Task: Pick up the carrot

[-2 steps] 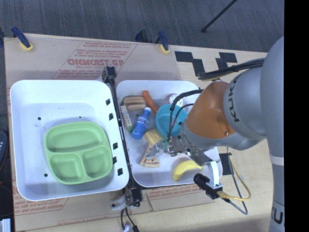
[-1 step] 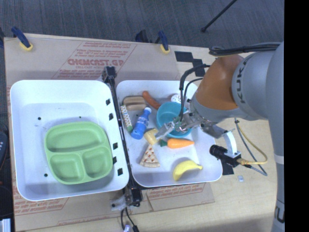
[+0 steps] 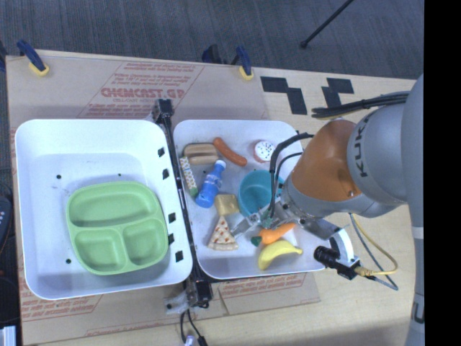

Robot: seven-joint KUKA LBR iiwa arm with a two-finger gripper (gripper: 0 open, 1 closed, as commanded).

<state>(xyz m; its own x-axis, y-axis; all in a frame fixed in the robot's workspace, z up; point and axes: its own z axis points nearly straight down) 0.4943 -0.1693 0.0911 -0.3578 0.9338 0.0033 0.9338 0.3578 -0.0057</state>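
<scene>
The carrot (image 3: 279, 231) is small and orange with a green stem end. It lies in the right bin (image 3: 238, 130) near the front wall, just above a yellow banana (image 3: 278, 253). My gripper (image 3: 253, 224) reaches down into that bin from the right, under the orange wrist band. Its tip sits low between a teal cup (image 3: 254, 192) and the carrot, right at the carrot's left end. Whether it touches the carrot is hidden by the wrist.
The right bin also holds a pizza slice (image 3: 223, 235), a cheese block (image 3: 226, 204), a blue bottle (image 3: 210, 184), a sausage (image 3: 229, 150), a bun (image 3: 200, 151) and a dotted white ball (image 3: 264, 150). A green divided plate (image 3: 117, 225) lies in the left bin (image 3: 43, 164).
</scene>
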